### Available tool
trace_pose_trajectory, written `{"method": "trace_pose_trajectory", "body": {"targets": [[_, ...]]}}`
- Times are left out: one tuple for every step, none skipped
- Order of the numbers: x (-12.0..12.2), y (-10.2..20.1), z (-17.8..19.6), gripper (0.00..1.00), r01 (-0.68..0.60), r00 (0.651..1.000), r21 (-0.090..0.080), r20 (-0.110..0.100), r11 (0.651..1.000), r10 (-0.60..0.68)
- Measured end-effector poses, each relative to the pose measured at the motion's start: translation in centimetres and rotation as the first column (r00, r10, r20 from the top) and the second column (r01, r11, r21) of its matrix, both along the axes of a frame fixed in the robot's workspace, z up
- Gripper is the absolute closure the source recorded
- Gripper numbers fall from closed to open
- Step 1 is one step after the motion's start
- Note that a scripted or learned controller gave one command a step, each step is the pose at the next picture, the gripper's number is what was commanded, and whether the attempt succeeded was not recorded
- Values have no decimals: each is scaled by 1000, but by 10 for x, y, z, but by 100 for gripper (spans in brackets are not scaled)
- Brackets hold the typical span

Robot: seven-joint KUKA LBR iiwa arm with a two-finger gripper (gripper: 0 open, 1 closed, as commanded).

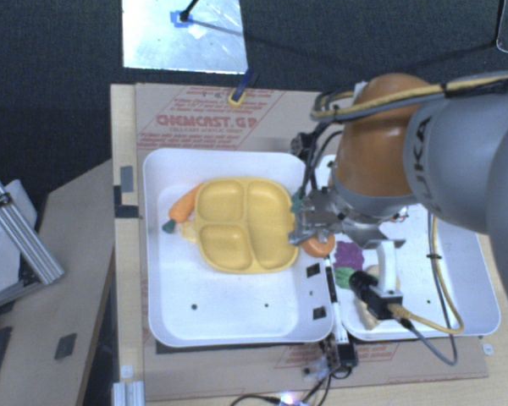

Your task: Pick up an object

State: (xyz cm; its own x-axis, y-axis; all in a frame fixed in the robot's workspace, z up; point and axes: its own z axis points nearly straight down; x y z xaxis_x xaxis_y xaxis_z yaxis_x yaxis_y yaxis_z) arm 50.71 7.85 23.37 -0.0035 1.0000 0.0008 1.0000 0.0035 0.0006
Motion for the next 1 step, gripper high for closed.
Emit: {"method": "trace_pose_trajectory", "body": {"targets": [[-5,4,-3,100,0,1000,0,0,1000,0]]}}
